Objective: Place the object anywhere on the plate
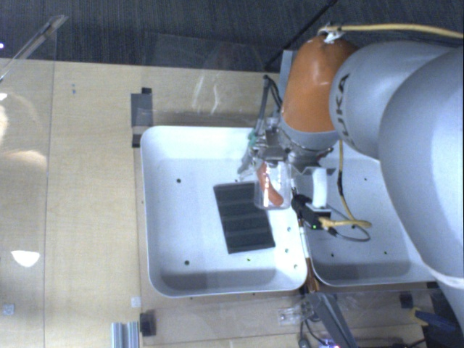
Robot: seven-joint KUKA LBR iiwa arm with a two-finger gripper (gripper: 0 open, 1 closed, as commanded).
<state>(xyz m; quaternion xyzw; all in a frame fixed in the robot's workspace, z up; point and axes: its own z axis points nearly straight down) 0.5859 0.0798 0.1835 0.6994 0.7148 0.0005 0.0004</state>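
Pale wooden bench [80, 216] under bright, glaring light, with white reflections along its left edge. Dark grey carpeted floor [167, 9] beyond its far edge. Black bracket [143, 107] near the far side, another [147, 323] toward the near edge.

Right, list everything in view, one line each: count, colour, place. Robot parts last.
bins: two, white, side by side on the bench; the left one is in full view, the right one is mostly under the arm.
plate: one, dark grey, ribbed, rectangular, lying flat in the left bin, right of centre.
object: one, orange-red, at the gripper, above the plate's upper right corner.
bench: one, pale wood, under both bins.
arm: one, grey with an orange band, reaching in from the right.
gripper: one, metallic, over the left bin's right side.
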